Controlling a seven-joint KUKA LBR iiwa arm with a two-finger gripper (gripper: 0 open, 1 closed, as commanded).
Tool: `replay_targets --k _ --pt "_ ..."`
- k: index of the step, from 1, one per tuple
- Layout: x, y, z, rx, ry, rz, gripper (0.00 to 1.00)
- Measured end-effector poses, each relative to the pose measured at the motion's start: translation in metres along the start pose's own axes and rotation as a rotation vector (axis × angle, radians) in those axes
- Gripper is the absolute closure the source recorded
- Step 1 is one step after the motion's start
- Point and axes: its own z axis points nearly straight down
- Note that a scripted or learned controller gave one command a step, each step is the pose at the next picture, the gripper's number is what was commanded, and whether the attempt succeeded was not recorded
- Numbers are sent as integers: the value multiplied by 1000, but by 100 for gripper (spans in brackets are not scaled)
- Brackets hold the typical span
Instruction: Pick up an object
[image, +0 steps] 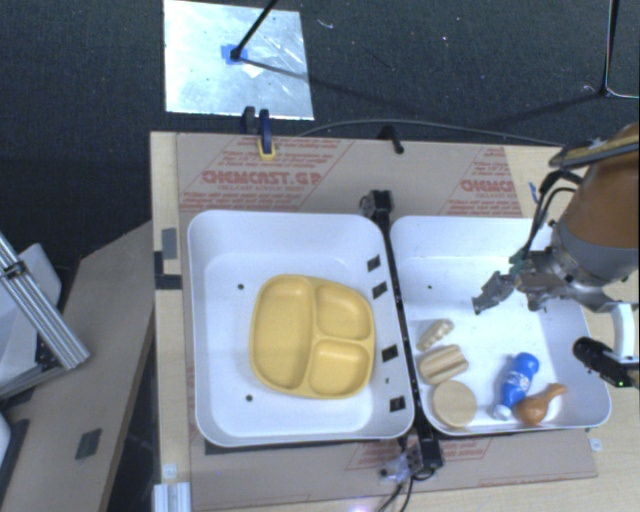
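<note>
The right bin (450, 250) holds several small things near its front. These are a tan bread piece (434, 333), a hot dog bun (443, 362), a round tan disc (453, 404), a blue bottle (516, 381) and a brown drumstick (541, 402). My gripper (490, 294) hangs over the middle of the right bin, pointing left, above and behind the bread piece and the bottle. It looks open, with nothing between its fingers. It touches none of the objects.
A yellow divided plate (312, 336) lies in the left bin (220, 300). A black divider with clips (392, 320) runs between the bins. The arm's orange-banded wrist (605, 215) overhangs the right bin's right edge.
</note>
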Motion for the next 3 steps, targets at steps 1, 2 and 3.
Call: replay_targets --k 1,2,3 --pt "0 3 -6 -12 -2 -3 0" --pt "-8 9 48 -8 -1 -1 0" --pt "-7 17 93 -8 -1 -1 0"
